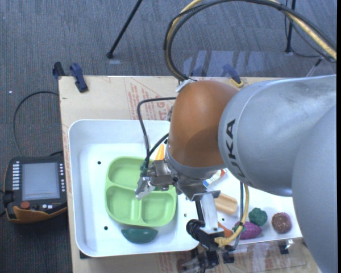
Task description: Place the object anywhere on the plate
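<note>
Green divided plate (137, 198), three compartments, in left bin (82, 169); gripper (143, 190) above it, open-or-closed state unclear.

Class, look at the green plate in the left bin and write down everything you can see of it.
The green plate is a light green divided tray, apparently plastic, with rounded corners and raised ridges parting it into compartments. It lies flat on the floor of the left white bin. Its compartments hold nothing that can be seen. The gripper hangs over its right middle, hiding part of it. A dark teal object lies at its near edge; whether they touch is unclear.
</note>
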### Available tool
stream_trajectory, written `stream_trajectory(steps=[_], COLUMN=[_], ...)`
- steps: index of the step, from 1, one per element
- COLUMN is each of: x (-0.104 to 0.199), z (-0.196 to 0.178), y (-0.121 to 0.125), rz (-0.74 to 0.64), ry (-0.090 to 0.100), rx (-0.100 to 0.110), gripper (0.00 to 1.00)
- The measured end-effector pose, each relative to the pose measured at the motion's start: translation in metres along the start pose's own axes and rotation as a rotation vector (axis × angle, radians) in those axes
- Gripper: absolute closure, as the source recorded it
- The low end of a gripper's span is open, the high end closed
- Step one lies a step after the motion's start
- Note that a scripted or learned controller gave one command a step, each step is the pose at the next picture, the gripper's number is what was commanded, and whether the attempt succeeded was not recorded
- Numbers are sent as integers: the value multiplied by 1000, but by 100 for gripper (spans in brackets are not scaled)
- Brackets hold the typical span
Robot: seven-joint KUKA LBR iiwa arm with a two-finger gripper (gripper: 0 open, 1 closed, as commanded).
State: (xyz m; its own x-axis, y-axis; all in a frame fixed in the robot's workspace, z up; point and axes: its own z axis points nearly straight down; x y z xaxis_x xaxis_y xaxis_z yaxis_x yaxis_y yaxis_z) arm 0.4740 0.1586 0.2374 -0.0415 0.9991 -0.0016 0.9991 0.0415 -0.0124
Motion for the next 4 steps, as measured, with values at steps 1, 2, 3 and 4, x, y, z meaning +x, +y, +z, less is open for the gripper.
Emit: stream_trajectory(steps=[1,2,3,4], x=[16,16,61,61], z=[-71,-78,-95,-95], y=[2,2,23,23], rz=[-286,-290,-231,-234], ry=[-2,-4,-2,-3], rx=[-5,5,-4,-3], gripper=[0,100,100,0])
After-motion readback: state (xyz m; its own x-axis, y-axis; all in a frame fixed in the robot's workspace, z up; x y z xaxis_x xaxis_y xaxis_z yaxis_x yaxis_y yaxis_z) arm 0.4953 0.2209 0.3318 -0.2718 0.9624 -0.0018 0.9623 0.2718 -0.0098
